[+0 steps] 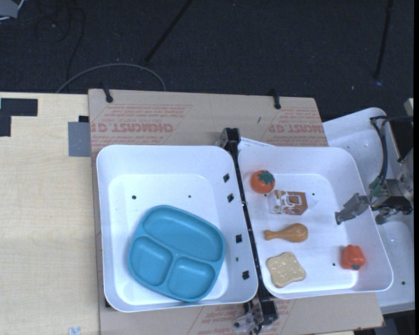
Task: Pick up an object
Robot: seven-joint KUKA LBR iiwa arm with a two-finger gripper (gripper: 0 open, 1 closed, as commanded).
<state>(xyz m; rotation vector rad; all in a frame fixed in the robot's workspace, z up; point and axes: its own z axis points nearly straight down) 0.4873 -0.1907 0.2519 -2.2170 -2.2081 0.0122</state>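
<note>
The right bin holds several toy foods. An orange tomato with a green top lies at its back left, and a small brown-and-white packet sits just beside it. A tan drumstick lies in the middle, a slice of toast at the front left, and a red-orange pepper at the front right. My gripper hangs over the bin's right wall, above the pepper and to the right of the packet. It is open, with nothing between its fingers.
The left bin carries a blue divided plate lying at a tilt. A black divider joins the two bins. Cardboard lies under both bins, and a wooden bench top extends to the left.
</note>
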